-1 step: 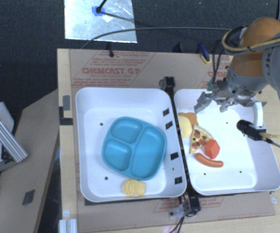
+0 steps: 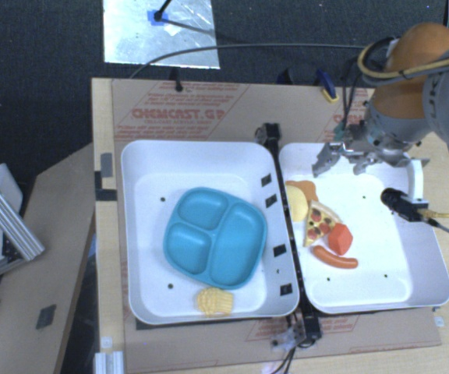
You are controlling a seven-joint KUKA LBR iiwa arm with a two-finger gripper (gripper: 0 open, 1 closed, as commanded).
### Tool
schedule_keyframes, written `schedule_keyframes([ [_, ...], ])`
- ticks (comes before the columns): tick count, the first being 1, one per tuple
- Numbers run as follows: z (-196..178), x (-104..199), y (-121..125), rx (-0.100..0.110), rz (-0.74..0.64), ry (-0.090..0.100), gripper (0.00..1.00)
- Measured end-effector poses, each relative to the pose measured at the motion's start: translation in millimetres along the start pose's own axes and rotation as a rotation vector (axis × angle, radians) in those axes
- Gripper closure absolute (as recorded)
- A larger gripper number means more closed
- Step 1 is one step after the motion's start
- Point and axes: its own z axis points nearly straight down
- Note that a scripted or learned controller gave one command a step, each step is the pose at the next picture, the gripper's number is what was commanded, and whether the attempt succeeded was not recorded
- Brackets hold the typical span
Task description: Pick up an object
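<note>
My gripper (image 2: pixel 341 164) hangs over the back left part of the right bin (image 2: pixel 411 287), fingers spread open with nothing between them. In front of it, along that bin's left side, lie several toy foods: a yellow and orange piece (image 2: pixel 296 199), a pizza slice (image 2: pixel 319 223), a red tomato-like piece (image 2: pixel 341 238) and an orange sausage (image 2: pixel 335 260). The gripper is apart from all of them, behind the yellow piece. The left bin (image 2: pixel 143 209) holds a blue divided plate (image 2: pixel 213 238) and a yellow corn piece (image 2: pixel 214 301) near its front wall.
The grey arm with its orange band (image 2: pixel 415 53) reaches in from the upper right. A black fitting with a cable (image 2: pixel 400 202) sits over the right bin's right side. A black divider (image 2: pixel 283 232) runs between the bins. A foil sheet (image 2: pixel 158 22) lies behind the bench.
</note>
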Motion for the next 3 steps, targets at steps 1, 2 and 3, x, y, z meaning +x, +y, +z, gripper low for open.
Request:
schedule_keyframes([
  [1,62.0,-3.5,0.9,0.005,0.003,0.000,0.00],
  [2,102.5,-5.1,4.7,-0.011,0.005,-0.004,0.00],
  [3,91.6,-4.8,4.7,-0.010,0.004,-0.003,1.00],
])
